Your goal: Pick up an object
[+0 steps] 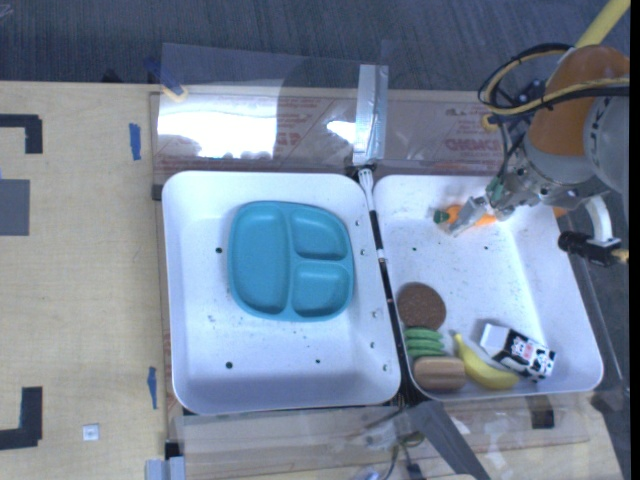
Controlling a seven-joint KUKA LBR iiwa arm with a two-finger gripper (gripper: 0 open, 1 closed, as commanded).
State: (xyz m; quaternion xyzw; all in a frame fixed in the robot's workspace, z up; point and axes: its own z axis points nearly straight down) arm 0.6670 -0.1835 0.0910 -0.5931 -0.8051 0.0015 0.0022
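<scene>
The left bin [190, 298] holds a blue divided plate [291, 260]; the right bin [560, 298] holds a brown disc [422, 305], green beans [425, 343], a bun [439, 372], a banana [484, 367] and a small carton [520, 351]. My fingers [470, 214] sit at an orange object [462, 213] in the right bin's far end. It is too small and blurred for me to tell whether I am gripping it or how far I am open.

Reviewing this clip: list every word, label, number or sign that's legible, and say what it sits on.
No text here reads clearly.
Clear panel behind the bins: faint reddish print, too blurred to quote.
Small black-and-white carton in the right bin: a printed pattern, no letters legible.
Blue sectioned tray in the left bin: no markings.
Black corner marks on the wooden bench: shapes, not text.
</scene>
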